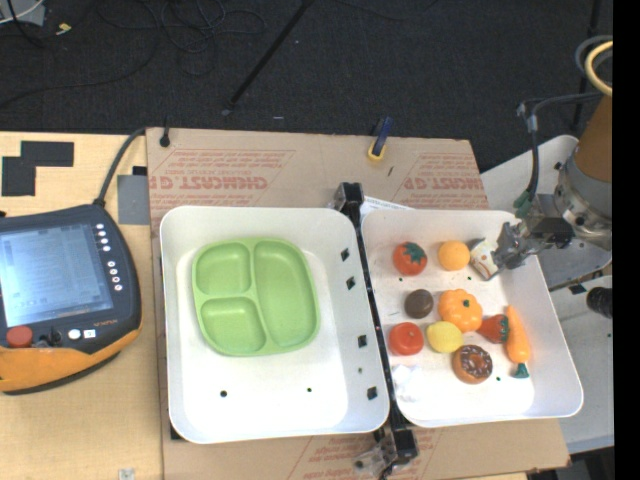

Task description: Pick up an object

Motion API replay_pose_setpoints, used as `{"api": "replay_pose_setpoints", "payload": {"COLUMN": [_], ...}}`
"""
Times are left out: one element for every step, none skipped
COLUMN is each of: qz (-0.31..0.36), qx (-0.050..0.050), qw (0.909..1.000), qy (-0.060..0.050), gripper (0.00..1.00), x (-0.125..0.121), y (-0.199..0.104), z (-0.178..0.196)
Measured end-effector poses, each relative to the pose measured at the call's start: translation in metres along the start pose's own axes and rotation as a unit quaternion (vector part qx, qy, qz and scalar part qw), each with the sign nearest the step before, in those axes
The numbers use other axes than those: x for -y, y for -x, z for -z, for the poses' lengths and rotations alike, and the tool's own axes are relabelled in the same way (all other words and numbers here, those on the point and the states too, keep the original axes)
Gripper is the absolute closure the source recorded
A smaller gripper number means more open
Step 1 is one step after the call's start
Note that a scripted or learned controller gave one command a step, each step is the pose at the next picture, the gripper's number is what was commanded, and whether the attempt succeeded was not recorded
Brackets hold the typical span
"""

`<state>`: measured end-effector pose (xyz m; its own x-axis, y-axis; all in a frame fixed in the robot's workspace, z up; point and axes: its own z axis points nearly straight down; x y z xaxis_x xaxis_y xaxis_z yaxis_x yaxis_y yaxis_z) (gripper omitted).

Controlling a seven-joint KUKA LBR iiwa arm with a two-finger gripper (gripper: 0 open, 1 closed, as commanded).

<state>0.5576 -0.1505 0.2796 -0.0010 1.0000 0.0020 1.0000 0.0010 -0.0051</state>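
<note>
On a brown cardboard sheet (300, 163) over a dark floor, the right bin (545, 393) holds toy foods, with the orange pumpkin (461, 308) near its centre, while the gripper (497, 253) hovers at its two o'clock, its opening impossible to tell.

Robotics lab | teach pendant (60, 283) | cardboard-covered bench (300, 173) (loose cables (200, 13) behind)

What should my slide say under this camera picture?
Gripper hovers over toy food in the right bin; green tray sits left.
</note>
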Motion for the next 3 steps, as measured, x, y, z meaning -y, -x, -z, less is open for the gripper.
{"api": "replay_pose_setpoints", "payload": {"qz": [0.003,-0.001,-0.002], "qx": [-0.001,0.001,0.003], "qw": [1.0,1.0,1.0], "qy": [-0.001,-0.002,0.005], "gripper": [1.0,1.0,1.0], "x": [-0.031,-0.04,-0.033], "y": [-0.072,-0.051,0.002], "z": [-0.06,-0.153,-0.055]}}
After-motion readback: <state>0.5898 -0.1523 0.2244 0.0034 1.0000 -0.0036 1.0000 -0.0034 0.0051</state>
